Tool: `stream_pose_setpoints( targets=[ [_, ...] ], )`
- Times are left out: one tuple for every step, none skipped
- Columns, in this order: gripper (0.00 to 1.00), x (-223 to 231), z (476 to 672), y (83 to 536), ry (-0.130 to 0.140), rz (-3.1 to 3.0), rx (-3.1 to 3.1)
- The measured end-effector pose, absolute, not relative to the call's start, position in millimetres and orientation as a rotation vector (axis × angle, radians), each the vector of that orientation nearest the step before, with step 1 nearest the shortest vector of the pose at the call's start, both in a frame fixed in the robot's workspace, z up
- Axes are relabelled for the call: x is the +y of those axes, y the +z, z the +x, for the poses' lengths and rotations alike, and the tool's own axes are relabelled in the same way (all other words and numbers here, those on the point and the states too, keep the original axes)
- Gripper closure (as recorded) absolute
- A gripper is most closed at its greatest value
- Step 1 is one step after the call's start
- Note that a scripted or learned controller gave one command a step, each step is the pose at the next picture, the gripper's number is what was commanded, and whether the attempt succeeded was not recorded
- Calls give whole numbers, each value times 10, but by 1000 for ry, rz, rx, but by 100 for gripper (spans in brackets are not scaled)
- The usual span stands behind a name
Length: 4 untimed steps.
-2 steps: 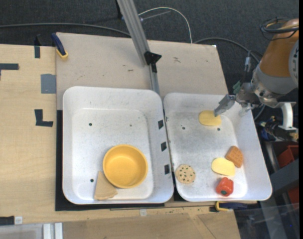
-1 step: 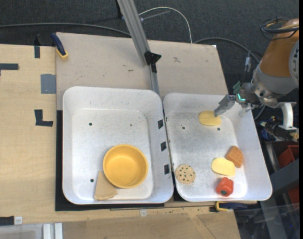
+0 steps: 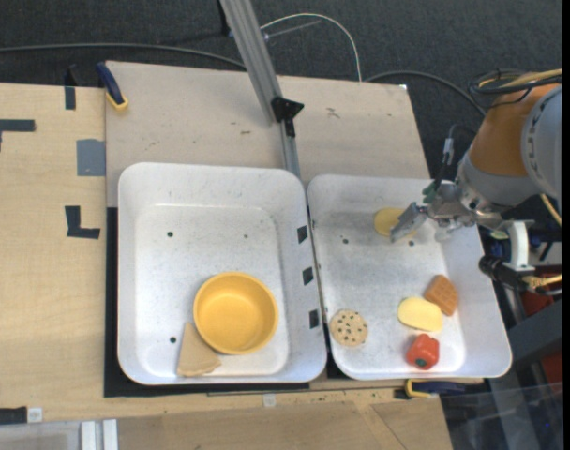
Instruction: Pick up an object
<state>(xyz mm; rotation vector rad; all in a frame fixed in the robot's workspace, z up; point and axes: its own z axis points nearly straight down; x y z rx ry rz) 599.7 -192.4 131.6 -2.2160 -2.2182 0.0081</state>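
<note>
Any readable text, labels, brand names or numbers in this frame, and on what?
None can be read. The bins, yellow bowl, cookie and arm bear no legible print. The dark tape marks on the wooden bench are plain shapes, not letters.

Arm reaches in from the right, orange band above the wrist, gripper down low in the right bin near its back edge. Gripper tip sits against a small yellow piece; can't tell whether it's actually gripped. Rest of right bin: chocolate-chip cookie at front left, pale yellow lump touching an orange wedge, red tomato-like piece just in front of those. Left bin: yellow bowl upright toward the front, tan slice tucked against its front-left side. Slanted metal pole crosses behind the bins.
</note>
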Motion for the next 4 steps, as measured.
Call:
stream_pose_setpoints(
  targets=[
    [0,-1916,5993,863,4,-2219,-2223],
    [100,-1909,5997,981,3,-2217,-2224],
    [100,-1972,6027,1595,-3,-2224,-2226],
    [100,-2017,6072,2219,-4,-2224,-2227]
  ],
)
